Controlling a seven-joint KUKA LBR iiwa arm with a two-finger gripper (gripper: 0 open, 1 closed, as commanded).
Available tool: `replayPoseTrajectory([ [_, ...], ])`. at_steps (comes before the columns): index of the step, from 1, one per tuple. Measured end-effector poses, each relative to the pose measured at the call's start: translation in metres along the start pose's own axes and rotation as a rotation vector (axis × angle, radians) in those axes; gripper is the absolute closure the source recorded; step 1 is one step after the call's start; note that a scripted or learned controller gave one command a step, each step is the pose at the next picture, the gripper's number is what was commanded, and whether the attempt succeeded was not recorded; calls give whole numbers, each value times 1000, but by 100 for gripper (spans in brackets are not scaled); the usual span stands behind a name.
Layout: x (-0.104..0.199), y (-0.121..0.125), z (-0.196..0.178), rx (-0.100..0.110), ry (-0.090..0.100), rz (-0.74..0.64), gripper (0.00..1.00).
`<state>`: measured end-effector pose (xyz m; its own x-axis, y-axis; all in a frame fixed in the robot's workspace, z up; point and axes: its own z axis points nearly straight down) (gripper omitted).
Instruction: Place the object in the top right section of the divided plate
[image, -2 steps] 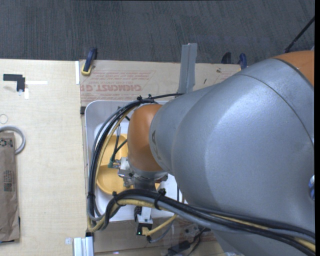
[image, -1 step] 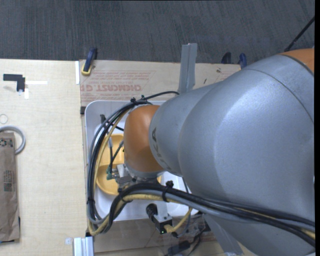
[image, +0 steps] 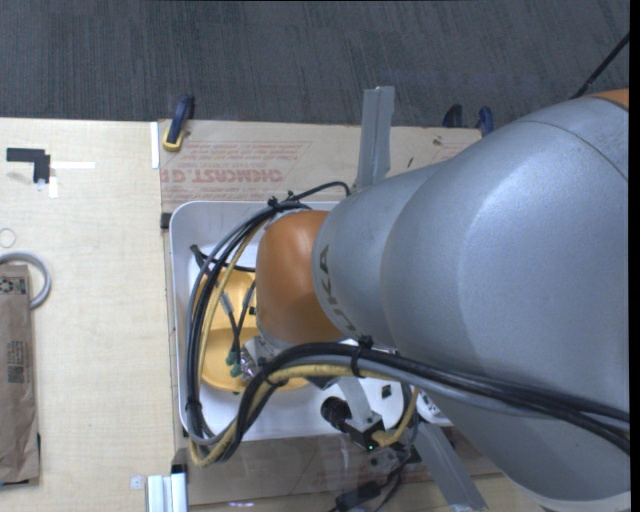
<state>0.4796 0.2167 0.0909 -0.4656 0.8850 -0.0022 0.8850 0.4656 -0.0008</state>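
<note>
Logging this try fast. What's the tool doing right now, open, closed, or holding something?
Tool: cannot be told; the arm covers it above the yellow plate.

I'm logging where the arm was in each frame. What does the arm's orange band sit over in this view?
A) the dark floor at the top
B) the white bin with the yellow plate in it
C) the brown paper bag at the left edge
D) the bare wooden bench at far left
B: the orange band hangs above the white bin, with the yellow plate showing just left of it and black cables looping around.
</note>
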Motion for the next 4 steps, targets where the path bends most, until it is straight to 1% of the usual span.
replayPoseTrajectory([
  [1,-2,11,0,1,1,-169,100],
  [2,3,2,0,-1,-1,-254,100],
  [3,-29,52,-52,6,-1,133,100],
  [4,-67,23,-209,5,0,-135,100],
])
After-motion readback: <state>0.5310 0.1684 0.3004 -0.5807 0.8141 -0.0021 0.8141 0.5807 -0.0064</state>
